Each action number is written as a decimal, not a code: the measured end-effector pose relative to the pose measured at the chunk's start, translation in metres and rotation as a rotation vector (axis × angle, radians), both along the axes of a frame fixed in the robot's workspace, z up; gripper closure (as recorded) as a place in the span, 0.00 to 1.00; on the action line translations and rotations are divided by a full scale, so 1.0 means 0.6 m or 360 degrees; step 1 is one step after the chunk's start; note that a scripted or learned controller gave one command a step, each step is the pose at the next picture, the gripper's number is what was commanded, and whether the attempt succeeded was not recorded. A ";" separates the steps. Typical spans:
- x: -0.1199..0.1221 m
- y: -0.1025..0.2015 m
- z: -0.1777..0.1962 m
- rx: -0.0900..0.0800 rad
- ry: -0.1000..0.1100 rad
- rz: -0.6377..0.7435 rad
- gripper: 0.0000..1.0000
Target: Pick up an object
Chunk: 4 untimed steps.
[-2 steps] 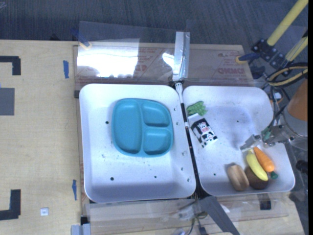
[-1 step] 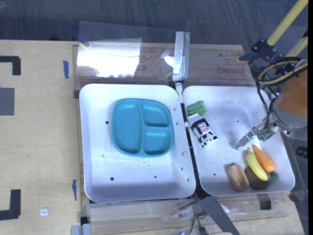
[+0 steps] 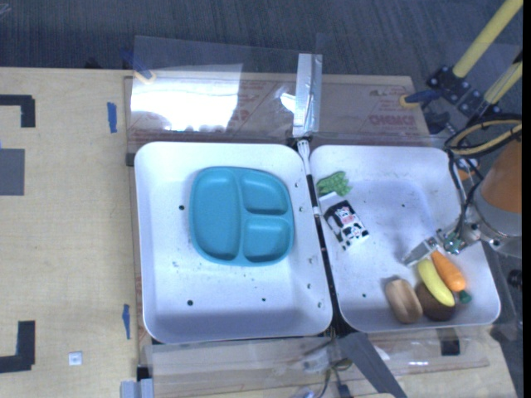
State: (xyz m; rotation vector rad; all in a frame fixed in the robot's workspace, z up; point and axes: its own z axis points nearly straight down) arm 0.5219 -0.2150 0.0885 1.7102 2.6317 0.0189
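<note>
The right bin [image 3: 390, 201] holds several small objects. A green toy [image 3: 333, 182] lies near its upper left, with a black-and-white carton [image 3: 348, 225] just below it. At the lower right a yellow banana [image 3: 433, 283], an orange carrot [image 3: 449, 272], a tan oval piece [image 3: 403, 299] and a dark brown piece [image 3: 439, 304] lie bunched together. My gripper [image 3: 433, 249] hangs low over the right side of this bin, just above the upper ends of the banana and carrot. Nothing is visibly held in it.
The left bin [image 3: 162, 222] holds a blue divided plate [image 3: 242, 215]. The arm's orange band [image 3: 504, 185] sits at the right edge above the bin wall. Yellow poles and cables stand at the upper right. A metal divider strip [image 3: 308, 98] rises behind the bins.
</note>
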 end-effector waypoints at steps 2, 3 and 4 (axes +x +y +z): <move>0.131 0.134 0.000 -0.0009 0.0001 -0.0215 1.00; 0.019 0.131 0.000 -0.0019 0.0000 0.0369 1.00; 0.086 0.161 0.000 -0.0015 -0.0001 -0.0116 1.00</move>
